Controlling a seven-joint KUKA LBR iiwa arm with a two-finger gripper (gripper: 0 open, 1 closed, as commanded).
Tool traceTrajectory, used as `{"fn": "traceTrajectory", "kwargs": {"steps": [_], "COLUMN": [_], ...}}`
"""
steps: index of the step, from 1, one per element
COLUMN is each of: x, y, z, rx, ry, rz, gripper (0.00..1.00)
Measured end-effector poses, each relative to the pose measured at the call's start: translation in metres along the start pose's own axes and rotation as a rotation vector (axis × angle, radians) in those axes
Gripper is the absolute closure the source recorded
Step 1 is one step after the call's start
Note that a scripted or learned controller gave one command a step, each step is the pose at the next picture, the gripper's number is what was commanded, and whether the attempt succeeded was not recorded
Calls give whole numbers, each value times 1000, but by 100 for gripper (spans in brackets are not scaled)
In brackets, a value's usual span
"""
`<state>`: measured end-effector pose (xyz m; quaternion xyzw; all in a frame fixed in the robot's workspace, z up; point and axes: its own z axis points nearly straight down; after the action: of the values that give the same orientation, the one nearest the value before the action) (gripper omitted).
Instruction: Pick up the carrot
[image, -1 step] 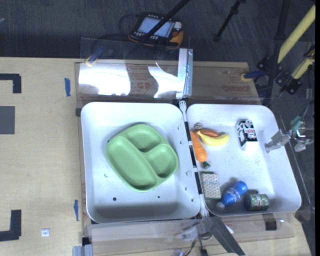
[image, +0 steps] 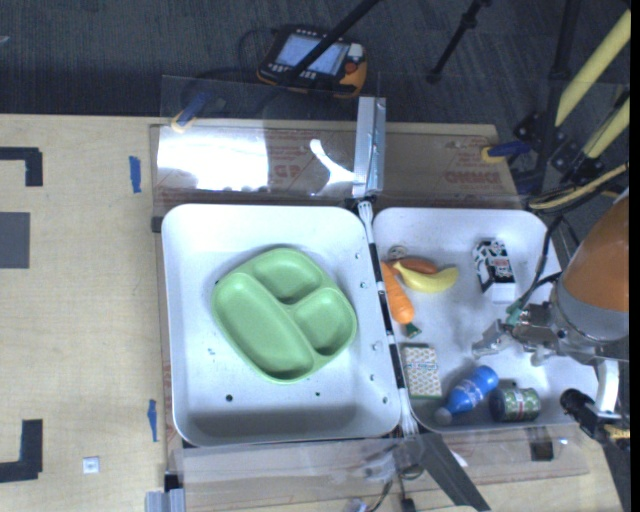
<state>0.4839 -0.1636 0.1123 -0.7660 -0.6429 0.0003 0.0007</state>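
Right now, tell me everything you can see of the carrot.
The carrot is a small orange toy, plastic by its look, tapered, with a bit of green at its lower end. It lies flat in the right bin, along the left wall, just left of and below the banana, close to it.

Two shallow white bins sit side by side: the left bin (image: 190, 300) and the right bin (image: 455, 225). The left one holds one green divided plate (image: 284, 312). The right one holds one carrot (image: 398, 296), one banana (image: 430, 278), one small black-and-white carton (image: 493, 264), one blue bottle (image: 468, 390), one green can (image: 515, 403) and one flat patterned packet (image: 422, 369).
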Motion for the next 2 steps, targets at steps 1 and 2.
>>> {"fn": "traceTrajectory", "kwargs": {"steps": [1, 2], "x": [105, 41], "y": [35, -9], "z": [-72, -62], "rx": [0, 3], "ry": [-1, -1], "rz": [457, 513], "gripper": [0, 0]}}
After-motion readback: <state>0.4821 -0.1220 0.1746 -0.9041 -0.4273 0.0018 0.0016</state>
